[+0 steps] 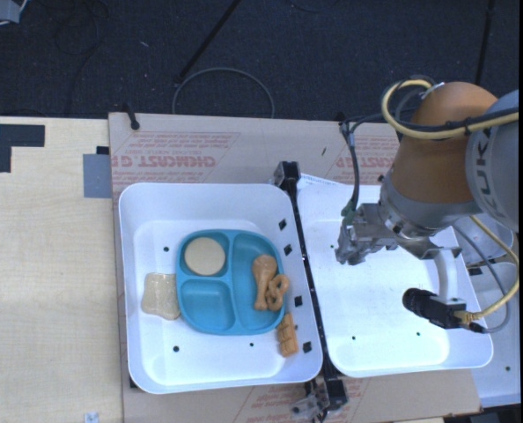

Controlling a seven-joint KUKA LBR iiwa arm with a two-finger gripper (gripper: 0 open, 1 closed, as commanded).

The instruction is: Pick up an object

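Status: pick not yet made, by my reading. My hand (357, 241) hangs over the right bin (394, 351), at its near-left portion; whether it is apart or together I cannot tell, and I see nothing in it.

Candidate objects: all lie well left of the hand, across the divider, in the left bin (147, 218).
- Blue tray (213, 311), three compartments.
- Round tan disc (204, 256), in the tray.
- Knobbly tan piece (268, 282), in the tray.
- Pale slab (161, 296), touching the tray's far-left edge.

Remaining: reach, close, lift.

Arm reaching in from the right.
Its orange-banded wrist tilts down-left; the gripper (349, 247) hangs low, left of the wrist.
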